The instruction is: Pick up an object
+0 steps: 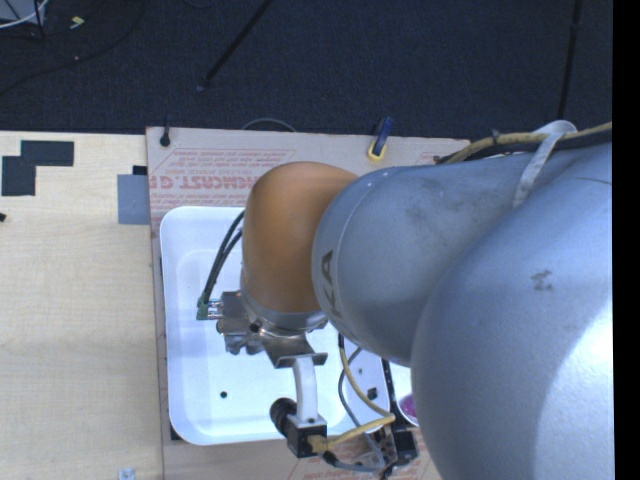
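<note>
Purple object (408, 406): we see a small rounded sliver of it low in the frame, right of centre, tucked against the edge of the big grey arm and lying on a strip of white; whether that strip belongs to the second bin we cannot tell. Starting from the left, the pale wooden bench (70, 318) fills the left side, with black shapes (35, 163) and a grey square (131, 198) marked on it toward the upper left. Next comes a cardboard sheet (200, 173) with mirrored red lettering, and on it sits the white bin (185, 268), its left wall and floor in plain sight. A dark speck (223, 395) shows on the bin floor toward the lower left, too small for us to say what it is. Over the middle of the bin hangs the gripper (262, 340), its metal base just under the orange band (285, 238); we cannot tell whether it is spread or closed, and we see nothing held in it. At the cardboard's top edge is a blue and yellow clip (380, 140). The arm (480, 298) covers the right half of the frame
</note>
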Action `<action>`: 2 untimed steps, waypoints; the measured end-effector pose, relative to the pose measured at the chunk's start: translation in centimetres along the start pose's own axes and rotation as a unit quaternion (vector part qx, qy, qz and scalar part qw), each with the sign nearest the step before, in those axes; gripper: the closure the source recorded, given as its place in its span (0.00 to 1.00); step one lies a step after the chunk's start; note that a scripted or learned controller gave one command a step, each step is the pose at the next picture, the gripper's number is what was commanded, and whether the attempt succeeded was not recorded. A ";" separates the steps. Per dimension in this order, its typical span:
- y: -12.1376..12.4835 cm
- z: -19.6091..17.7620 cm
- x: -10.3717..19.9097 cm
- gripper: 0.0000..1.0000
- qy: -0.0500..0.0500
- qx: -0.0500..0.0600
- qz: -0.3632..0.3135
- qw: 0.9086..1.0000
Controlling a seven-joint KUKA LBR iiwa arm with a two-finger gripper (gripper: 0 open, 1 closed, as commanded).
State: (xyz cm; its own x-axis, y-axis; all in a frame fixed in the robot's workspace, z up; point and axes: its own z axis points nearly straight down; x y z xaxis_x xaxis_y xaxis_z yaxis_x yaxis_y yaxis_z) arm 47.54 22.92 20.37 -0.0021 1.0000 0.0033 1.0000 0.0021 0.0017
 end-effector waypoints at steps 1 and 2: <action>0.0 0.1 1.4 1.00 -0.002 0.003 0.001 1.000; -0.2 7.2 1.4 1.00 -0.004 0.006 0.001 1.000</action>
